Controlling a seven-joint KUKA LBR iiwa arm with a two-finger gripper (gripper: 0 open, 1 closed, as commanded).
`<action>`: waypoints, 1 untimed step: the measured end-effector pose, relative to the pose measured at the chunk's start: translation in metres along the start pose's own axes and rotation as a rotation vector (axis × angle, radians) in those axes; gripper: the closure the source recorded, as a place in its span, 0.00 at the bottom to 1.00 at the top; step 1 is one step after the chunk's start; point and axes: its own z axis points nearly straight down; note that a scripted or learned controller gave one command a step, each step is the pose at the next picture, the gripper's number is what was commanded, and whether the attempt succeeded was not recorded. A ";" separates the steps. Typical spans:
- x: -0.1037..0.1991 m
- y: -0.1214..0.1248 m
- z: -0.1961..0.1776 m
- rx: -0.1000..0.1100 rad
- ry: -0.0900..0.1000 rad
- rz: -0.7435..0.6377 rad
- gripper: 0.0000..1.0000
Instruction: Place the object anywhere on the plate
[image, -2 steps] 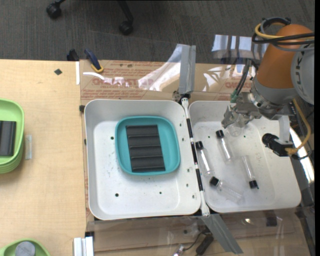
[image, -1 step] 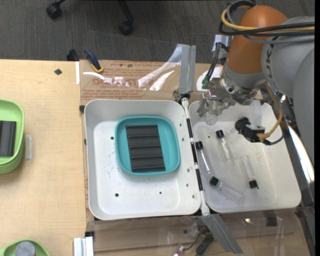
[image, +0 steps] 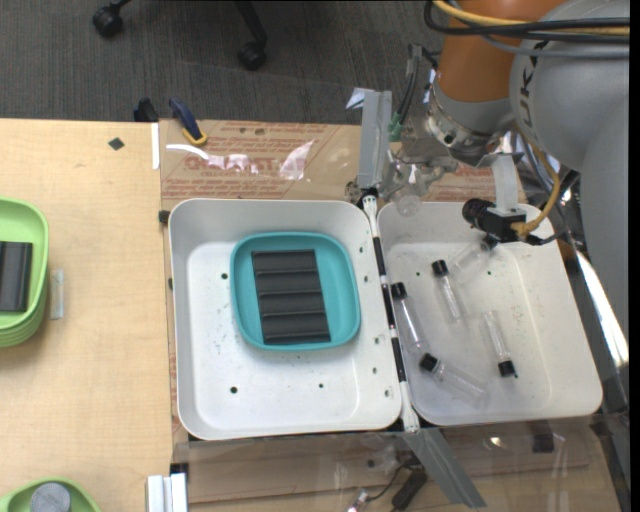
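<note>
Inside, the teal plate (image: 296, 290) holds a dark ridged block (image: 290, 294); clear tubes (image: 447, 290) fill the right bin (image: 545, 390).

I see the light wooden desk (image: 85, 400) carrying two shallow white plastic bins (image: 200, 380) (image: 560, 390) and stacked green trays (image: 22, 275).

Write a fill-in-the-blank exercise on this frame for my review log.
1. The teal plate sits in the ____ bin.
2. The plate bears ____ dark ridged blocks.
3. The clear tubes with black caps lie in the ____ bin.
4. The gripper is above the right bin's ____ edge.

Missing words: left; three; right; far
</note>
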 end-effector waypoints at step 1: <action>0.038 0.003 0.051 0.003 0.001 -0.064 1.00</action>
